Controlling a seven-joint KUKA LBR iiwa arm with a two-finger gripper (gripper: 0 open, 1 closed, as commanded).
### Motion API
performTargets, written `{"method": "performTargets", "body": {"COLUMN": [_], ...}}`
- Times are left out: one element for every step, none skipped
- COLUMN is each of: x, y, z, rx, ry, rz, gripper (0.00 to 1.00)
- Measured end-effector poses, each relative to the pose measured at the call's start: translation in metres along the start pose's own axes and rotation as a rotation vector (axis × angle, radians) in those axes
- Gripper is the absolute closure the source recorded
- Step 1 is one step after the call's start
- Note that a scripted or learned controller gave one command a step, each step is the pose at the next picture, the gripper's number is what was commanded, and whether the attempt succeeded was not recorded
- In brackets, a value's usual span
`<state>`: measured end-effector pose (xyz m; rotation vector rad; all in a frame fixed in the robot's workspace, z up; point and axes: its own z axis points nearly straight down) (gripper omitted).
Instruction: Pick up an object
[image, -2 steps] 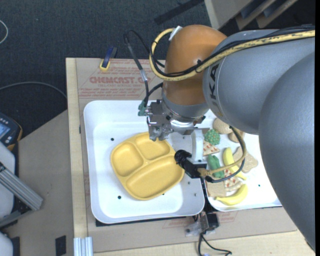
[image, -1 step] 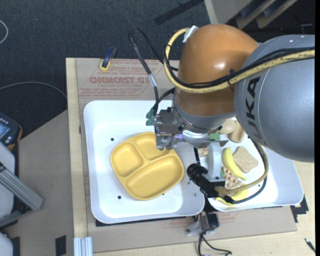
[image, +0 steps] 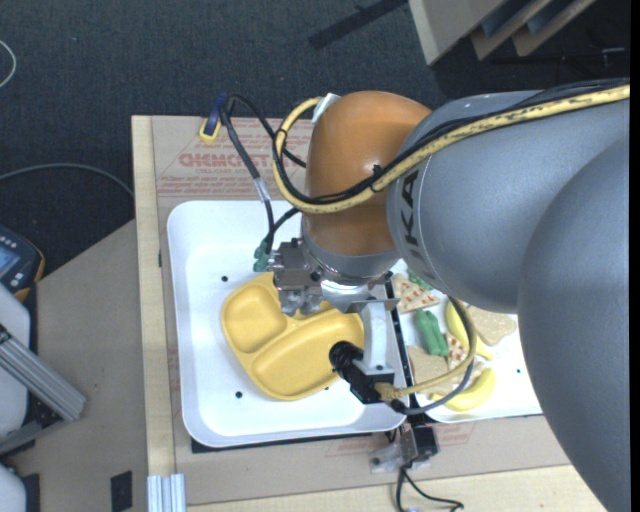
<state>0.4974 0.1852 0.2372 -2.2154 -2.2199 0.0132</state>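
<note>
Two rounded yellow plastic pieces lie against each other in the left white bin (image: 195, 330): a smaller one (image: 250, 318) and a longer one (image: 295, 360) at its lower right. My gripper (image: 298, 288) comes straight down over the spot where they meet. It sits right at their upper edge and is mostly hidden under the orange band (image: 350, 170) and the grey wrist. Nothing shows as lifted; both yellow pieces rest on the bin floor.
The right bin, largely covered by the arm, holds a green toy vegetable (image: 432, 333), a yellow banana (image: 478, 388), a tan bread slice (image: 492, 325) and a pizza-like piece (image: 410, 292). Black and yellow cables (image: 360, 380) hang off the wrist over the divider between the bins.
</note>
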Motion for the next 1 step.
{"method": "performTargets", "body": {"x": [0.0351], "y": [0.0839], "z": [-0.0783], "rx": [-0.022], "ry": [0.006], "rz": [-0.001], "gripper": [1.0]}}
